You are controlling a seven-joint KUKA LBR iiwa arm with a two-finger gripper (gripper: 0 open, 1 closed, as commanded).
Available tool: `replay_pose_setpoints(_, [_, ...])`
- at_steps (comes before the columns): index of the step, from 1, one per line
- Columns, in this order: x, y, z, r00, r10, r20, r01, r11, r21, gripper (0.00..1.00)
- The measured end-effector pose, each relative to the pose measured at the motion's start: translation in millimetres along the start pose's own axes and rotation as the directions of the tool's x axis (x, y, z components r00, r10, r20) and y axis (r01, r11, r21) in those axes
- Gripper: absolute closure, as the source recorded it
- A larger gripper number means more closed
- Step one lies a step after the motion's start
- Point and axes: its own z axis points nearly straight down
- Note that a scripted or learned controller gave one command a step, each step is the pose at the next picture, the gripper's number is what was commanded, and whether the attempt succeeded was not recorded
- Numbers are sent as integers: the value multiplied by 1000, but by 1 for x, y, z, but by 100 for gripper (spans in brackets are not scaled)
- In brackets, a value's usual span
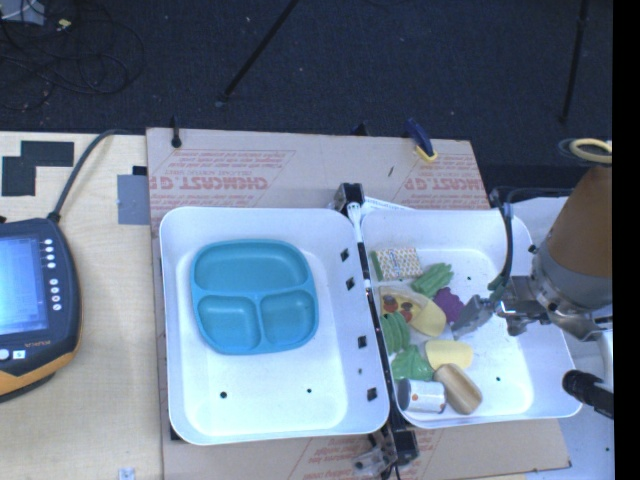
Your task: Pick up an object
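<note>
The hand (pixel 478 313) hangs over the right bin (pixel 505 388) beside toy food; a blue tray (pixel 254 295) fills the left bin (pixel 180 368).

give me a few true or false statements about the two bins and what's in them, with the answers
1. The blue divided plate lies in the left bin. True.
2. The toy food pile fills the left bin. False: it sits in the right bin, against its left side.
3. The gripper is over the right bin. True.
4. The blue divided plate has toys in its compartments. False: nothing lies in them.
5. A tablet rests inside the right bin. False: it lies on the bench, left of both bins.
</note>
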Motion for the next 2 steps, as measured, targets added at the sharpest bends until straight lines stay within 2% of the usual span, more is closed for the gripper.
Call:
replay_pose_setpoints(1, [-6, 73, 134, 1000, -5, -2, 5, 1000, 3, 0])
replay_pose_setpoints(2, [-7, 72, 118, 1000, 2, -4, -2, 1000, 0, 100])
